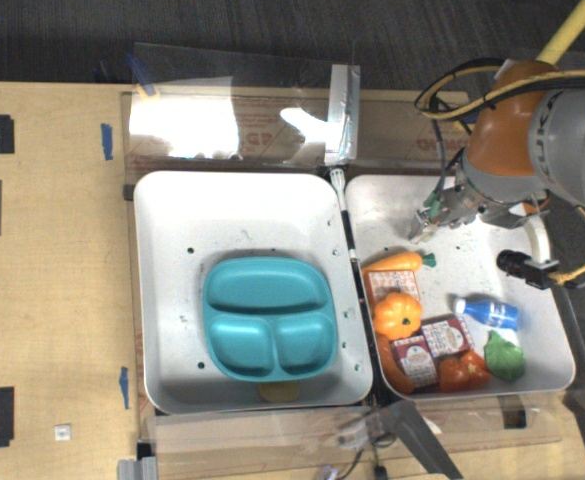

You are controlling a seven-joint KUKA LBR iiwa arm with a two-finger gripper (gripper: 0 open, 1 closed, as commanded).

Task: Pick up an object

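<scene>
Two white bins side by side on a tan bench (52, 268). In the left bin (157, 268), a blue-green plate (267, 313) with three dips, lying flat near the front wall. In the right bin (392, 200), a pile of small things to pick from, all crowded into the front half. By the wall between the bins, an orange carrot (396, 262) with a green tip, lying on its side. Just below the carrot, a red and white packet (388, 284), and touching that, a round orange fruit (395, 314). In front of the fruit, a second packet (432, 346) lying on something red (462, 370). Near the right wall, a small blue and white bottle (488, 314) on its side, with a bumpy green thing (504, 357) just in front of it. Reaching in from the right, a grey arm (562, 148) with an orange band. At its end, the gripper (430, 220), over the bare white floor in the back part of the right bin, pointing down and to the left. Close to the carrot but apart from it, and well apart from the bottle. Too small and blurry to tell whether spread apart or pressed together.
</scene>
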